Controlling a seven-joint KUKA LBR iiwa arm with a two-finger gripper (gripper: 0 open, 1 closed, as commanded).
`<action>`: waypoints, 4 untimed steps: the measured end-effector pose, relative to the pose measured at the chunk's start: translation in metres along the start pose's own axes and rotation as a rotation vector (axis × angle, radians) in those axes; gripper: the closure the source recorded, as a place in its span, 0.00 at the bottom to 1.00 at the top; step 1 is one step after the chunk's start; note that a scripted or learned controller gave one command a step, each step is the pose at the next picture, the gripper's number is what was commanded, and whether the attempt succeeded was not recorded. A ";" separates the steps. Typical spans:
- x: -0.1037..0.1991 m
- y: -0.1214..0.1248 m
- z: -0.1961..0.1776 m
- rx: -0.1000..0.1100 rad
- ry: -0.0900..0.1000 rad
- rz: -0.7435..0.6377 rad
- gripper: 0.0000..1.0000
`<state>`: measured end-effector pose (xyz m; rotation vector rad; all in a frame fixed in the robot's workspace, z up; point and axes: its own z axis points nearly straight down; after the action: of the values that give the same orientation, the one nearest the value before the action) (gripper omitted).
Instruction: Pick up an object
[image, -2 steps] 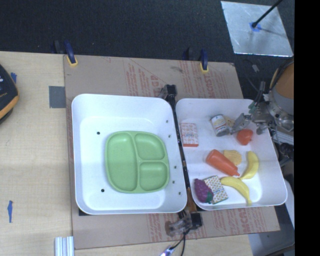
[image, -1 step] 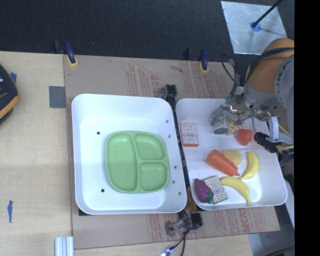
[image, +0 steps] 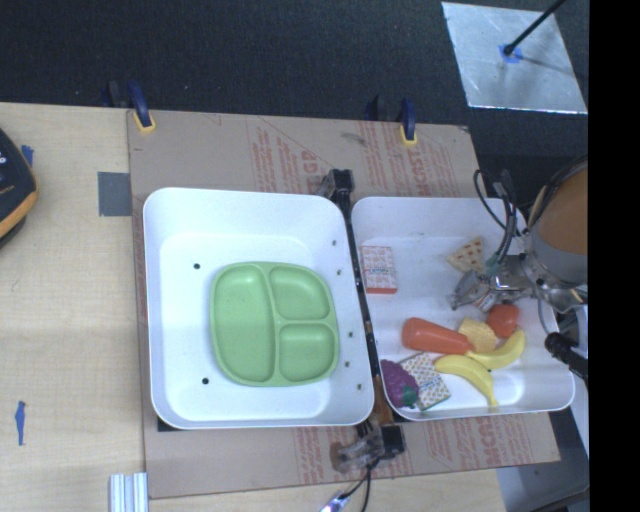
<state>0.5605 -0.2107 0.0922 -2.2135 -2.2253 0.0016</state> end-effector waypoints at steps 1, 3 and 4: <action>0.022 0.066 0.000 -0.001 -0.001 0.001 0.00; 0.021 0.079 0.000 -0.001 -0.001 0.001 0.00; -0.002 0.046 -0.074 -0.002 -0.002 0.002 0.00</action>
<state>0.6067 -0.2122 0.1658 -2.2180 -2.2257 0.0015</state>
